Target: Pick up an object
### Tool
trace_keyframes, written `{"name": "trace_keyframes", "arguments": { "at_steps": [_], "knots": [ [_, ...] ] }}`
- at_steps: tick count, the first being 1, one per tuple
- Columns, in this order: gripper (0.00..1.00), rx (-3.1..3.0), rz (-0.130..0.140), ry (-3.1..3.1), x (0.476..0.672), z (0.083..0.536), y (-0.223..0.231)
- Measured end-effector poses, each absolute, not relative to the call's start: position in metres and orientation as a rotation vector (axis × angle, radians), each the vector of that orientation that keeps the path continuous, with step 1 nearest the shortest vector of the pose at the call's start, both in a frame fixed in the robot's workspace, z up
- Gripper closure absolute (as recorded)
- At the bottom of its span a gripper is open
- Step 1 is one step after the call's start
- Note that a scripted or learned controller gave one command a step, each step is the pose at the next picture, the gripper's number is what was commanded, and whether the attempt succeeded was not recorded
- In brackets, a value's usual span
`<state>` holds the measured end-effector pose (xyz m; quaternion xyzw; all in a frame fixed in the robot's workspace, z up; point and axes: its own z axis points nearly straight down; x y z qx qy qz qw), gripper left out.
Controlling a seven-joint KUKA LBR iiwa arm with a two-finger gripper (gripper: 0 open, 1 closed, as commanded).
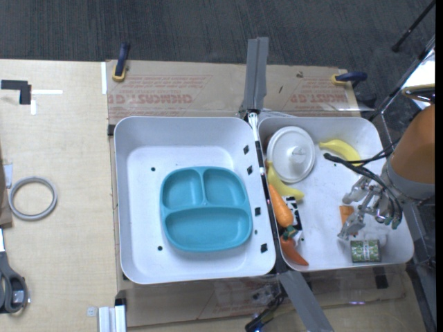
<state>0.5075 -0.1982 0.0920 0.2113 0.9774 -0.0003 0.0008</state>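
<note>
My gripper (351, 217) hangs low over the right side of the right bin (325, 247), with its fingers spread open. A small orange piece (345, 211) lies on the bin floor between the fingertips, and I cannot tell whether they touch it. A green-labelled can (364, 250) lies just below the gripper. A yellow banana (339, 149) and a white round lid (291, 155) sit at the back of this bin. A carrot (280, 207) and a red-orange piece (293, 252) lie along its left wall.
The left bin (131, 206) holds a teal divided plate (205, 208). A dark cable runs from the arm across the banana. A grey tape ring (31, 198) and scissors (12, 289) lie on the bench at the far left.
</note>
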Motion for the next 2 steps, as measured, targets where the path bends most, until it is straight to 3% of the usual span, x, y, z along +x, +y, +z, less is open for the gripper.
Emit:
{"name": "trace_keyframes", "arguments": {
  "at_steps": [1,2],
  "knots": [
    [0.00,0.630,0.000,3.077,0.5148,0.0919,-0.1727],
    [1.00,0.627,-0.002,3.075,0.5159,0.1015,-0.1728]
  ]
}}
